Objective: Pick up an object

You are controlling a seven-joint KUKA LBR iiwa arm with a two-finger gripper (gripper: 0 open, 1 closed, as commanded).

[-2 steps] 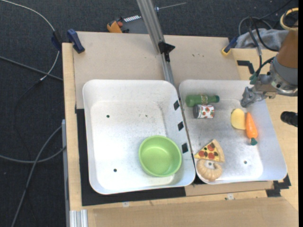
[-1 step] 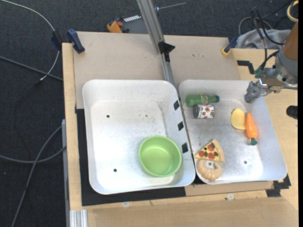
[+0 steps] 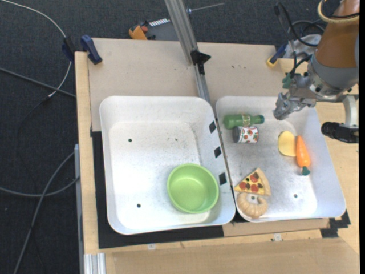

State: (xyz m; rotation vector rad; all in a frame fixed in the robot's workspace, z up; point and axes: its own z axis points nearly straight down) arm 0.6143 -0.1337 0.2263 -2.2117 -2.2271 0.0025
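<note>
The right bin point(image 3: 325, 201) holds a green bottle point(image 3: 243, 120) lying on its side, a small red and white can point(image 3: 246, 135), a yellow piece point(image 3: 287, 143), an orange carrot point(image 3: 302, 154), a pizza slice point(image 3: 254, 182) and a bagel point(image 3: 252, 205). A green bowl point(image 3: 193, 188) sits in the left bin point(image 3: 114, 170). My gripper point(image 3: 282, 111) hangs over the right bin's back edge, right of the bottle and above the yellow piece, with nothing seen between its fingers.
A slanted metal pole point(image 3: 183, 30) crosses the bench down to the gap between the bins. Blue clamps point(image 3: 91, 48) sit at the bench's back corners. Cables point(image 3: 294, 24) run behind the arm at the right.
</note>
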